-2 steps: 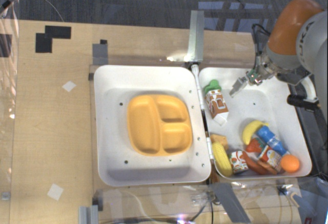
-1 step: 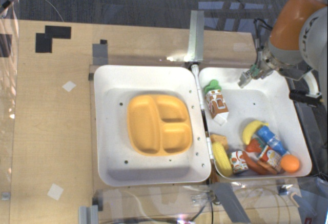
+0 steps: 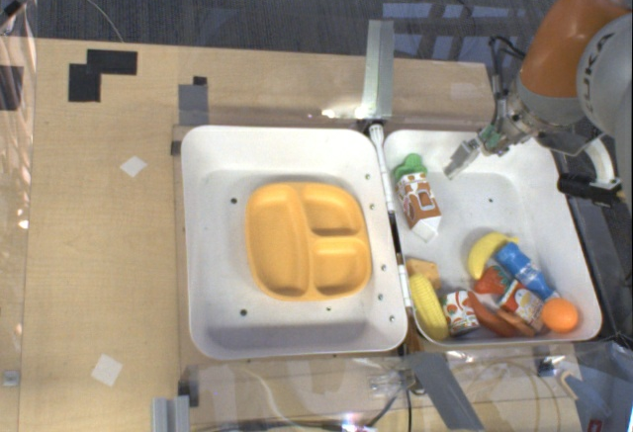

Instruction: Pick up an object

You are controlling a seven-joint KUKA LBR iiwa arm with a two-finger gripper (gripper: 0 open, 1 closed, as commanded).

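Carton [image 3: 418, 200] lies against the right bin [image 3: 574, 222]'s left wall, nothing picked up so far. Gripper [image 3: 463, 159] hangs just up-right of the carton, fingers spread, empty. Whole grab is left to do.

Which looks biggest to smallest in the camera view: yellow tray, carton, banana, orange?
1. yellow tray, by far the largest
2. carton
3. banana, partly hidden by the blue bottle, so its rank against the carton is unsure
4. orange
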